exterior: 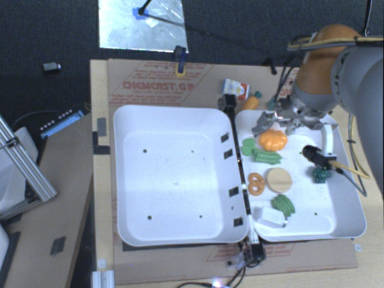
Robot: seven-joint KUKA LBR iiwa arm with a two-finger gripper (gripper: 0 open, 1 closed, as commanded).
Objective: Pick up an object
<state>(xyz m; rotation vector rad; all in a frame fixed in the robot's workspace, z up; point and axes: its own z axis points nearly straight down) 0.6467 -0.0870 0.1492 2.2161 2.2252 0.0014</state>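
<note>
Pincer (268, 123) — grip state cannot be told — poised just above the pumpkin (273, 140) in the right bin (348, 215); pretzel (256, 183) nearby.

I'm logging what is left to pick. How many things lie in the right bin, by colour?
Orange: 2, pumpkin and pretzel
Green: 3, two near the pumpkin, one lower
Tan: 1, disc
White: 1, block
Teal: 1
Total: 8

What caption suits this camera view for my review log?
KUKA arm's gripper poised just above an orange pumpkin toy among small items in the right bin.
</note>
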